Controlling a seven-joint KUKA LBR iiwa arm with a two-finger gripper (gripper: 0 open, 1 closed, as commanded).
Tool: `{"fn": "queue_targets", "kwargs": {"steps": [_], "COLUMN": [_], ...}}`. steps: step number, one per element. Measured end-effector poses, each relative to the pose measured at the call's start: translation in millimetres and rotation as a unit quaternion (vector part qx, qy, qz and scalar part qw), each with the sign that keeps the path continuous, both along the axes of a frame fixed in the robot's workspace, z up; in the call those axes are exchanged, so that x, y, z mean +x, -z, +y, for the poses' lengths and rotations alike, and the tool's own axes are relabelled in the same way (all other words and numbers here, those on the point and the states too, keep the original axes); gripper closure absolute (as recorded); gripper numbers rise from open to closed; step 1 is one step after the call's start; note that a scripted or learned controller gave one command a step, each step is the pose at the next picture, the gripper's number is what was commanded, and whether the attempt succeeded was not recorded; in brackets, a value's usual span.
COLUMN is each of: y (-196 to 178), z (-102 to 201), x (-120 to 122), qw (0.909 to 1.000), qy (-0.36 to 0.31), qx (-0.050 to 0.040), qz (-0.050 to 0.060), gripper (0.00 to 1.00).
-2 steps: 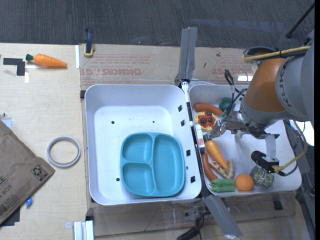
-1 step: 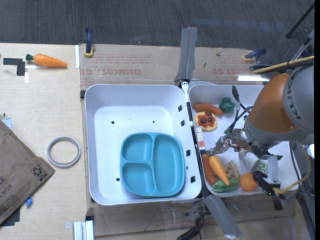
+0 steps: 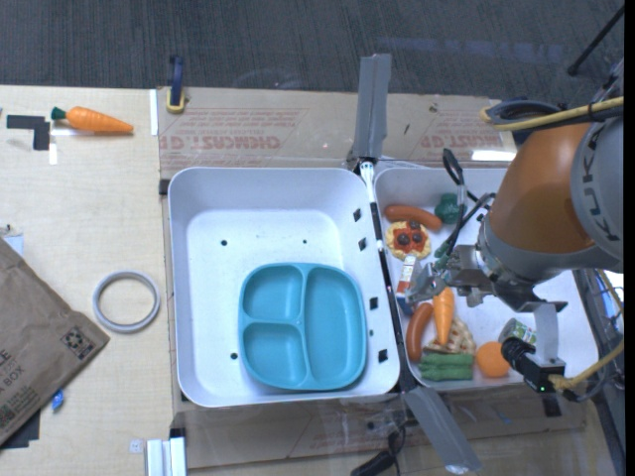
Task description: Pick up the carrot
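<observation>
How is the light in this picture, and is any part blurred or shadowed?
Camera view: light is even and soft; the left bin casts faint shadows inside its walls, the tray shows no glare; the arm, nearest the lens, looks slightly soft and shades the right bin.

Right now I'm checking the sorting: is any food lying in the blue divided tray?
No, the blue divided tray in the left bin shows bare compartments; the carrot lies in the right bin.

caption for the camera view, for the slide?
Gripper poised over the carrot among toy foods in the right bin; blue divided tray sits in the left bin.
</observation>
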State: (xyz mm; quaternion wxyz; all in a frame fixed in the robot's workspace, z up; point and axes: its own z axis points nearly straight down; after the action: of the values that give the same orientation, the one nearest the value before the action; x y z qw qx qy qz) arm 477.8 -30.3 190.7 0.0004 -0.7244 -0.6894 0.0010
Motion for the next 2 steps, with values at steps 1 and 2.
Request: {"fn": "queue_targets", "kwargs": {"steps": [1, 2], "y": [0.0, 99.0], "z": [-49.2, -72.7], "x": [41.9, 55.0], "qw": [0.9971, 0.9955], "qy": [-0.077, -0.095], "qx": [-0.0003, 0.0003], "qz": [0.0, 0.0], "gripper": [0.0, 0.0]}}
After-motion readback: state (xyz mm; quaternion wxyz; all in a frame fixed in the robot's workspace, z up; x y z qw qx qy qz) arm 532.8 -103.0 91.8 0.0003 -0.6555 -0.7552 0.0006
